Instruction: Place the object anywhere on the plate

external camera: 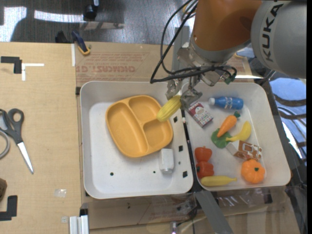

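Observation:
A yellow corn cob (168,109) hangs tilted over the right rim of the orange divided plate (131,128), which lies in the left bin (92,145). The cob's upper end sits between the fingers of my gripper (182,97), which is shut on it. The grey arm with its orange band comes down from the top right and hides the bin divider's far end.
A small white block (167,160) lies in the left bin in front of the plate. The right bin (273,130) holds a blue bottle (226,102), a red-and-white box (200,115), a carrot (226,126), a red pepper (203,161), an orange fruit (252,171) and bananas. Scissors (18,138) lie on the bench at left.

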{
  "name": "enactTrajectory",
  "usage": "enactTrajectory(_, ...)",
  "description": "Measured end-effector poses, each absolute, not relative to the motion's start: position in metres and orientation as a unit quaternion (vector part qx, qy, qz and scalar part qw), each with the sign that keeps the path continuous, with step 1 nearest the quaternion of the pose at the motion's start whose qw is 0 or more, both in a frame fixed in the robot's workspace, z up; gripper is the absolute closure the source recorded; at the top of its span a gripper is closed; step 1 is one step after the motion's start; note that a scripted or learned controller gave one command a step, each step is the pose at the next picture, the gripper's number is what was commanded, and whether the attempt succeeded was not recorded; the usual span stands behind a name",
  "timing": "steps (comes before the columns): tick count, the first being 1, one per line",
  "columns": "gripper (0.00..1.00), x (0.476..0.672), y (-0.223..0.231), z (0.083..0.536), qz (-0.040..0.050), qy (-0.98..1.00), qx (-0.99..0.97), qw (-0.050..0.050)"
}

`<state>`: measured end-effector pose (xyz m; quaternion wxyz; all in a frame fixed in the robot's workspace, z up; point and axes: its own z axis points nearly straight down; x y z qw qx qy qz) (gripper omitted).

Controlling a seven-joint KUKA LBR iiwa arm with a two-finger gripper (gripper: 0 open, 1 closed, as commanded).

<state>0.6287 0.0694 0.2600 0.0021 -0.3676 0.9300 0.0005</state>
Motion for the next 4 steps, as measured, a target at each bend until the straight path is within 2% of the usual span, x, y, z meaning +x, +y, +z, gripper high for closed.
enactTrajectory(1,1.0,0.602,0.131,0.211,0.0007,0.931,-0.365,0.001)
enactTrajectory(2,0.0,0.602,0.131,0.211,0.0005,0.931,-0.365,0.002)
enactTrajectory(3,1.0,0.603,0.131,0.221,0.0005,0.931,-0.365,0.004)
enactTrajectory(4,1.0,0.527,0.221,0.222,0.0005,0.956,-0.294,0.001)
